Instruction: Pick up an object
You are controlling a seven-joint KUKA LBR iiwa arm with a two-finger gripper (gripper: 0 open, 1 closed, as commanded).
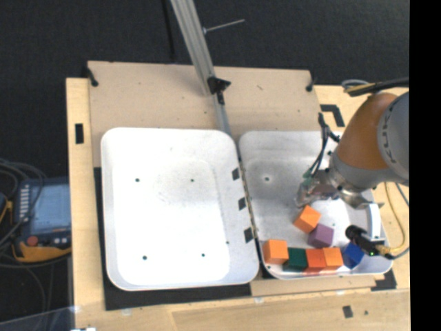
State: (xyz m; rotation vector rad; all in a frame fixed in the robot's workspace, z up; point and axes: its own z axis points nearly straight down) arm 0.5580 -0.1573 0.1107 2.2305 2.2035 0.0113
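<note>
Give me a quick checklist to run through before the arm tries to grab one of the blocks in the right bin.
1. Target in view: orange block lies apart from the rest, just below the gripper: ok.
2. Gripper over the target: close above it, exact alignment: cannot tell.
3. Grasp state: cannot tell.
4. Room around the target: purple block sits close at its lower right: not ok.
5. Other blocks: a row along the near wall of the right bin, out of the way: ok.
</note>
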